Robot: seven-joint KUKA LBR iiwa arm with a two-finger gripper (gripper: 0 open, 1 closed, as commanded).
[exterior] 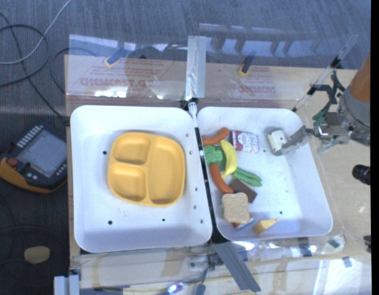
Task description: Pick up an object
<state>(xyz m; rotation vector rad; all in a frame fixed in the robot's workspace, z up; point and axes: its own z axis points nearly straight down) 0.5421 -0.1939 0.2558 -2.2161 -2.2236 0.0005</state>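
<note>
Toy food — sausages (215, 135), banana (229, 155), bread (236, 208), cheese wedge (265, 226) — lay in the right bin (312, 189), while the gripper (279, 142) hovered at its upper corner, finger state impossible to tell.

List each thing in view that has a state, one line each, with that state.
gripper: over the right bin's upper right part, fingers not clear enough to judge
yellow divided tray: lying flat in the left bin
toast slice: lying flat in the right bin
small milk carton: lying on its side
</note>
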